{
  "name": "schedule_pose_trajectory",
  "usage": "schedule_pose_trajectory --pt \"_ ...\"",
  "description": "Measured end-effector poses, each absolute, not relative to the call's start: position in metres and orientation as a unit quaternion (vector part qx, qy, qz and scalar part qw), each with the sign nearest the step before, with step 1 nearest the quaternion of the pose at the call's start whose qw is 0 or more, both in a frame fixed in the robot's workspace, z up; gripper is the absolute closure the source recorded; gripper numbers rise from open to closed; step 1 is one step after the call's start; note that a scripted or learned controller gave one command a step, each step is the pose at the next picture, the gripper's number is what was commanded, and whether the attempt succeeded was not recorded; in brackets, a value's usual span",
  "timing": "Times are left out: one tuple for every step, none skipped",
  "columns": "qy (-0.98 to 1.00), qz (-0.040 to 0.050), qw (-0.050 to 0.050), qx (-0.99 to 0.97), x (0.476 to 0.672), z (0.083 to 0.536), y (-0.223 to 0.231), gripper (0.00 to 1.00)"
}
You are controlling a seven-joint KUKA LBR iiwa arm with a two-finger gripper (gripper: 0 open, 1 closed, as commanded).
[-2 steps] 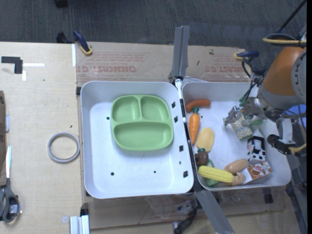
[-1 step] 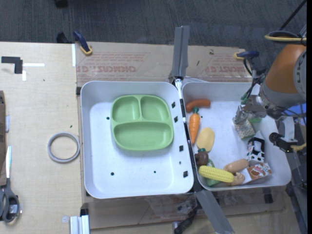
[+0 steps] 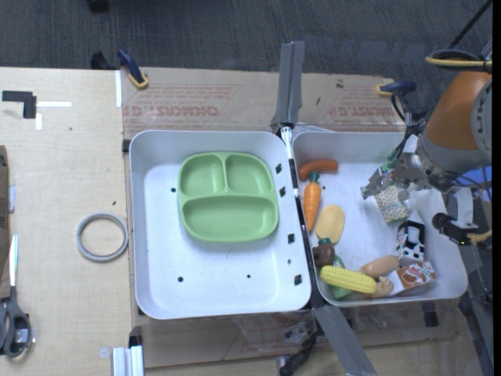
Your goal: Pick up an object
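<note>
The right bin holds toy foods: a red sausage, an orange carrot, a pale yellow piece, a corn cob, a tan bread roll, a black-and-white cow-print carton and a printed packet. My gripper hovers over the right part of this bin. A small patterned tan item sits right under it, touching or nearly so. Whether that item is gripped is hidden from this angle.
The left bin holds a green divided plate. A grey tape ring and scissors lie on the bench to the left. The divider wall runs between the bins. Cables and blue clamps sit by the far edge.
</note>
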State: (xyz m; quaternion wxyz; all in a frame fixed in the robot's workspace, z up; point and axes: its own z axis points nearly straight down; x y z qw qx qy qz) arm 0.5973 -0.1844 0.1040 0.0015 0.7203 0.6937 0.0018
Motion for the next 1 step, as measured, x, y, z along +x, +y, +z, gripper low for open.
schedule_pose_trajectory --pt "0.709 0.0001 0.002 0.706 0.6349 0.1364 -0.2148 0.0"
